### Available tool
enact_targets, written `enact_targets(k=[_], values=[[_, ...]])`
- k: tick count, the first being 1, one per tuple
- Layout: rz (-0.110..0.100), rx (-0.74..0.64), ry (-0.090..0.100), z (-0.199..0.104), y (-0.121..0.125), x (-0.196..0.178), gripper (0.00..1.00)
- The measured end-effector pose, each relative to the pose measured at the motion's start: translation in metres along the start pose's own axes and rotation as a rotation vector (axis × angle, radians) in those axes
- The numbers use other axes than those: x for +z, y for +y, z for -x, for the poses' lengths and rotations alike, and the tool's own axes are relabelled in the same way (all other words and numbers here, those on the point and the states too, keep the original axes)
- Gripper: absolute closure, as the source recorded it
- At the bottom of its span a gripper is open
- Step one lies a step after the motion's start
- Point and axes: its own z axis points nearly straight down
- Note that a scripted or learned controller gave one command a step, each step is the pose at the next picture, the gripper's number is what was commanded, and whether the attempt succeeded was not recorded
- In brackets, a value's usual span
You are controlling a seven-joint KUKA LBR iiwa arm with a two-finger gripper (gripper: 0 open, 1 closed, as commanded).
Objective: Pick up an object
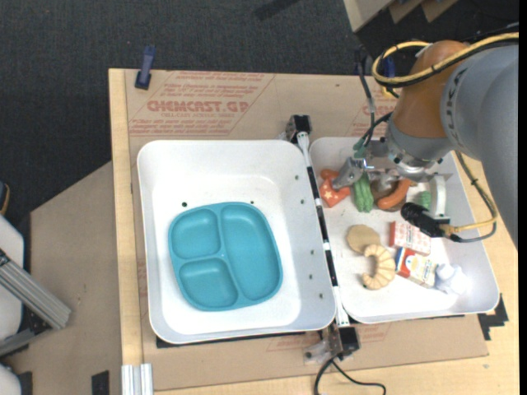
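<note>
You're looking at a tray (224,255) sitting in the left bin (156,171); food toys are lying in the right bin (473,290), the croissant (380,267) nearest you, arm (428,97) reaching over them.

A robotics lab: a cabled robot arm (461,97) over white bins (156,171) on a cardboard-covered bench (206,105).

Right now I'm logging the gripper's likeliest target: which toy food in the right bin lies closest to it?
The green pepper, lying just below the gripper. The cookie and croissant lie farther down the right bin.
</note>
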Motion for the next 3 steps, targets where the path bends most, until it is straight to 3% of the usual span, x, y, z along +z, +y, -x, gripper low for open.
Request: enact_targets(k=[1, 2, 3], values=[[-0.031, -0.008, 0.004, 0.013, 0.029, 0.013, 0.0], [-0.015, -0.002, -0.006, 0.016, 0.031, 0.001, 1.0], [0.002, 0.002, -0.002, 0.061, 0.035, -0.034, 1.0]])
